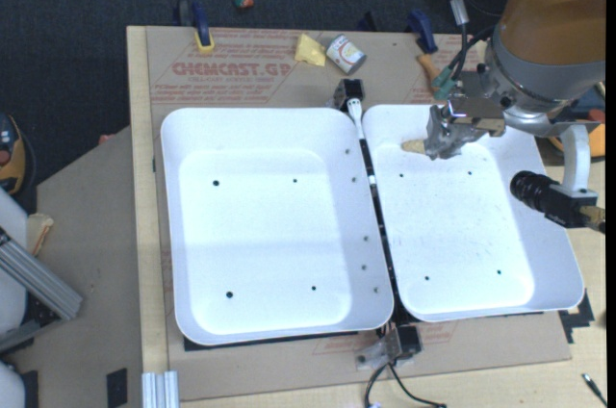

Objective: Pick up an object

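A small tan object [413,146] lies at the far left of the right bin [481,242], near its back wall. My gripper [443,144] hangs low over the bin floor, right beside the tan object's right end and touching or almost touching it. Whether the object is in the gripper's grasp cannot be made out. The grey wrist and the orange-banded arm [553,2] reach in from the upper right.
The left bin [192,233] adjoins the right one along a black divider [371,194]. Behind the bins on the board lie a yellow piece [310,50], a small white box [346,54] and an orange item [426,64]. Blue clamps [201,17] hold the board's back edge.
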You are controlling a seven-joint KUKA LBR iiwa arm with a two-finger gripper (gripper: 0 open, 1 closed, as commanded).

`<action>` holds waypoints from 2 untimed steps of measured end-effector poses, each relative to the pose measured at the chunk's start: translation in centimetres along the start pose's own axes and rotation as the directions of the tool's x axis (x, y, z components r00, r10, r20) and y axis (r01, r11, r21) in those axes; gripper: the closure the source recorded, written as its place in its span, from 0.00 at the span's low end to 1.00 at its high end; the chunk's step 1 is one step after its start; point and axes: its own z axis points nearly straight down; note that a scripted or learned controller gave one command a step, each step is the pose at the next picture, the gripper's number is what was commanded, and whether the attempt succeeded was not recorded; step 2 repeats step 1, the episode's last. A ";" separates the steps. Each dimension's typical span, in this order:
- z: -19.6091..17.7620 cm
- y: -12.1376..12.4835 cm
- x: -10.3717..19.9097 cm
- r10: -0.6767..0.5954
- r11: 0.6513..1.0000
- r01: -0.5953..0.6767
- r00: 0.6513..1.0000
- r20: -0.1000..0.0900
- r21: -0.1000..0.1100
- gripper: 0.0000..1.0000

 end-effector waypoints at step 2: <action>-15.1 -2.5 1.3 -0.003 1.000 0.003 1.000 -0.002 -0.025 1.00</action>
